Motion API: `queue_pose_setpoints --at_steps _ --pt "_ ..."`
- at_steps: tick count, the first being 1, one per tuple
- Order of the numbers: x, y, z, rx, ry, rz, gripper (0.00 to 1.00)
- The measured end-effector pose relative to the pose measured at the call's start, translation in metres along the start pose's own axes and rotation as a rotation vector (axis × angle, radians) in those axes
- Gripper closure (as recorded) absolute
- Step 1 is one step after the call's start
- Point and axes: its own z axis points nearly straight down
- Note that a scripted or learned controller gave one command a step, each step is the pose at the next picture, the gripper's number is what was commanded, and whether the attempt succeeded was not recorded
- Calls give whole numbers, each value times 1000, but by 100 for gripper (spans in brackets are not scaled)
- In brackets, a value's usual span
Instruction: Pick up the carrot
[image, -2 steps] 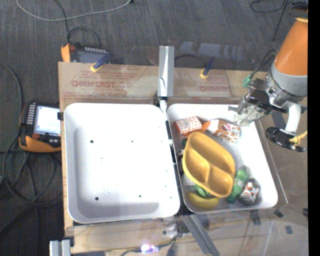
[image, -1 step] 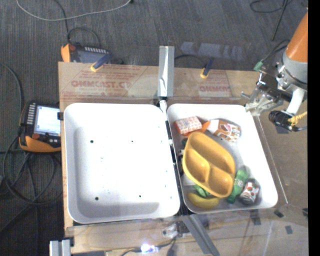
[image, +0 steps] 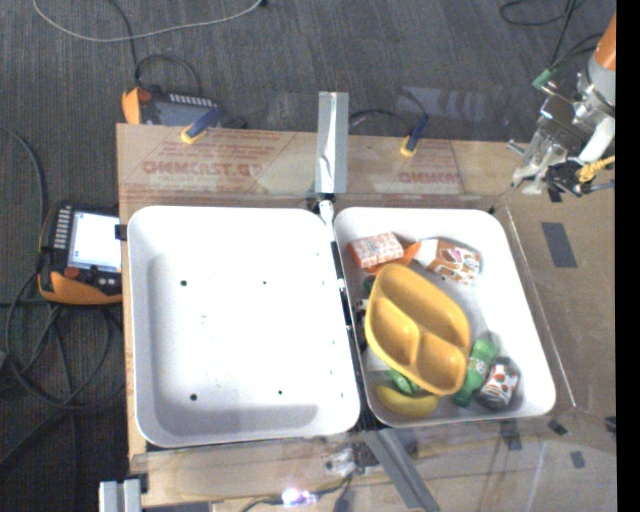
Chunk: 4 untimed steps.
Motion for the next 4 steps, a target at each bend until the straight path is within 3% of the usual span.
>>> queue_pose_setpoints --at_steps 1,4 --pt "-13 12 31 1 -1 85 100" --pt "-10 11 5 3 -20 77 100"
